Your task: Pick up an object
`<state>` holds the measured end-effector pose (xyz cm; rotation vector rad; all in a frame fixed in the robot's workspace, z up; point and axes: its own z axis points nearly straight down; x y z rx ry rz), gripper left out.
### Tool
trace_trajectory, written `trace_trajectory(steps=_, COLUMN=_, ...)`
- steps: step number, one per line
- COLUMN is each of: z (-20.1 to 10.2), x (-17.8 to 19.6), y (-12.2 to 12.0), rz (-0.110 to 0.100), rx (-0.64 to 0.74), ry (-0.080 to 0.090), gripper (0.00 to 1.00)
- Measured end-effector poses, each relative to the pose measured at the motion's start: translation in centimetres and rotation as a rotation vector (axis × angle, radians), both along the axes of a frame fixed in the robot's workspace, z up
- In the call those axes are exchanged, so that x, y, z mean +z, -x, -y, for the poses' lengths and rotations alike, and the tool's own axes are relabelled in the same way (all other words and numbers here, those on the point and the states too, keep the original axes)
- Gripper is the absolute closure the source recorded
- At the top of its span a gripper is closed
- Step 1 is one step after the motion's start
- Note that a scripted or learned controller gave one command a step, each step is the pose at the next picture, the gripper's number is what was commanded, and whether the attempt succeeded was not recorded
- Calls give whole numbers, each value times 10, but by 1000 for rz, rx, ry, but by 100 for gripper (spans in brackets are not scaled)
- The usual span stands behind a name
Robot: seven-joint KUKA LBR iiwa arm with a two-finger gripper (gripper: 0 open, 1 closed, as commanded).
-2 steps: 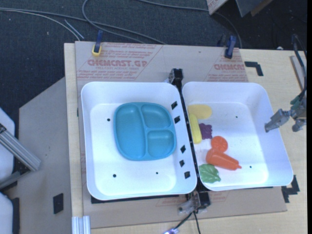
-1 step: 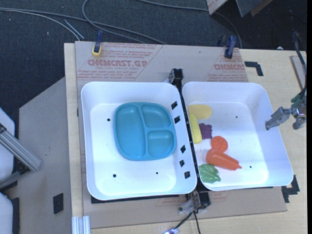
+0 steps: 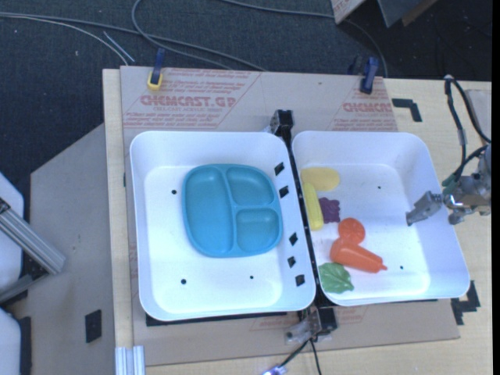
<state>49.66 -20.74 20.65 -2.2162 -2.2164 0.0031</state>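
Note:
The right bin [image 3: 391,151] holds several toy foods along its left side: a yellow piece [image 3: 320,179] and a yellow banana-like piece [image 3: 313,207], purple grapes [image 3: 330,208], a red-orange tomato [image 3: 351,229], an orange carrot [image 3: 358,257] and a green leafy piece [image 3: 336,277]. My gripper [image 3: 437,212] hangs over the right side of this bin, near its right wall. It is open, with nothing between its fingers. It stands well to the right of the toys, apart from all of them.
The left bin [image 3: 156,287] holds a blue divided plate [image 3: 232,209]. A black divider with clips [image 3: 287,201] runs between the two bins. Clamps [image 3: 156,76] [image 3: 369,75] hold the board at the back. Cables lie on the dark floor behind.

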Motion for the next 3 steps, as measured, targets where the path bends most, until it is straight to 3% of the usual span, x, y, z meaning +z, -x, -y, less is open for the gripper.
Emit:
trace_trajectory(steps=2, z=-6, x=-101, y=8, rz=0, rx=0, ry=0, gripper=0)
trace_trajectory(steps=3, z=-6, x=-88, y=6, rz=7, rx=-1, ry=2, gripper=100)
